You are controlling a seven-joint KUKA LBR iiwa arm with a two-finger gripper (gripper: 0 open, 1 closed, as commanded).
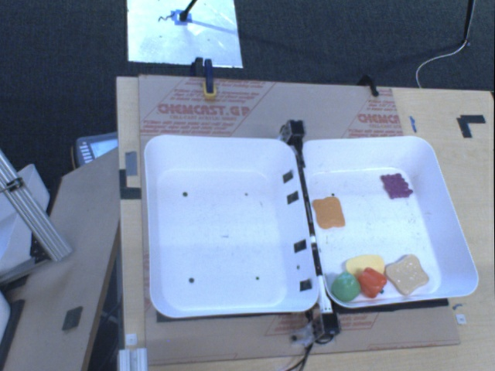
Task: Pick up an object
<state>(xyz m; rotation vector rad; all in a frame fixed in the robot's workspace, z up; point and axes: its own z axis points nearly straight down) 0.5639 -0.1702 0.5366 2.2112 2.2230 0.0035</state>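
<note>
Two shallow white bins sat side by side on the bench, joined along the middle by small dark clips. The left bin (220, 226) showed a bare white floor with a few small dark dots. The right bin (433, 172) held all the objects. Nearest its left wall, about midway down, lay a flat orange piece (329, 212) with rounded corners. In the near left corner sat a round green ball (345, 287), and just beside it on the right a red pepper-like piece (372, 282), with a pale yellow lump (363, 264) just behind the two of them. To the right of those lay a tan slice shaped like bread (407, 273), near the front wall. Well apart from that cluster, toward the far right, lay a small purple bunch (396, 185) with a bumpy surface like grapes. Of the gripper's state nothing could be told.
</note>
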